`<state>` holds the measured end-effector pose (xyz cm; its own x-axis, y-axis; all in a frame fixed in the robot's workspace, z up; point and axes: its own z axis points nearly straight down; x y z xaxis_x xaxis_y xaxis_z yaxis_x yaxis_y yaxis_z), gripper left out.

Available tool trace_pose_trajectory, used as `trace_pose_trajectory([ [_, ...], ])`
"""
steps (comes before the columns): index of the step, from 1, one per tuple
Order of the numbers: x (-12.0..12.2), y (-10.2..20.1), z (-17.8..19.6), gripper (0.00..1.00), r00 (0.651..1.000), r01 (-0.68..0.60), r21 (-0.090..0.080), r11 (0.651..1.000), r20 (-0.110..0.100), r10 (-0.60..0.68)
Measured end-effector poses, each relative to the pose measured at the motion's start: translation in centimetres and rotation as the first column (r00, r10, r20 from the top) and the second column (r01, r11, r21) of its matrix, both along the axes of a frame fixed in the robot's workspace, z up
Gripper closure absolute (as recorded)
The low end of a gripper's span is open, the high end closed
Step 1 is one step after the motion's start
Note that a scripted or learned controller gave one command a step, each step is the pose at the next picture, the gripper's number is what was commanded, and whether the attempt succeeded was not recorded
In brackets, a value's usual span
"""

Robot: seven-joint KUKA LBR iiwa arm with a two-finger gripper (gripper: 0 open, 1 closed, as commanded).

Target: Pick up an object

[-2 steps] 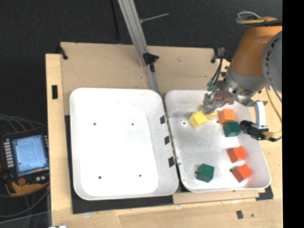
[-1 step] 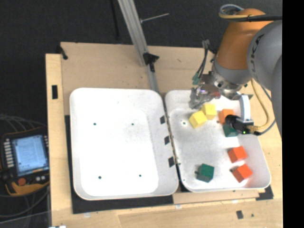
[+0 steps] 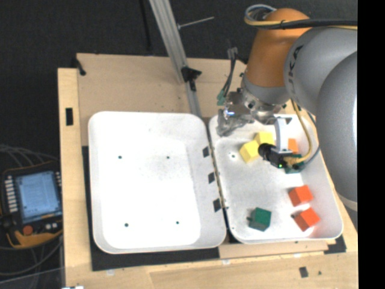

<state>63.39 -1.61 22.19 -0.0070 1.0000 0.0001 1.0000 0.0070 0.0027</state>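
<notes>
Counted in the right bin [image 3: 237,230]: one green block, three orange blocks, two yellow blocks. Nearest, toward the near edge: green block [image 3: 260,218], with an orange block [image 3: 306,218] to its right near the near-right corner. Just beyond that, a second orange block [image 3: 300,195] by the right wall. Farther in, around mid-bin: one yellow block [image 3: 249,152], a second yellow block [image 3: 264,138] just beyond and right of it, partly hidden by black hardware. To the right of those, a small third orange block [image 3: 293,144] behind cables. At the far-left corner of the same bin: tool [image 3: 227,123], low over the rim, well apart from every block; spread or pressed together, cannot tell. Left bin [image 3: 147,179] beside it on the counter [image 3: 132,83].
</notes>
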Motion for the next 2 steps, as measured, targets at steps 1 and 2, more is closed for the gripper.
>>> trace_pose_trajectory([
  [1, 0.9, 4.6, 1.3, 1.00, 1.000, -0.001, 0.002, 1.000, 0.000, 0.001],
  [2, 1.7, 10.2, 0.4, 1.00, 1.000, 0.000, 0.000, 1.000, 0.000, 0.000],
])
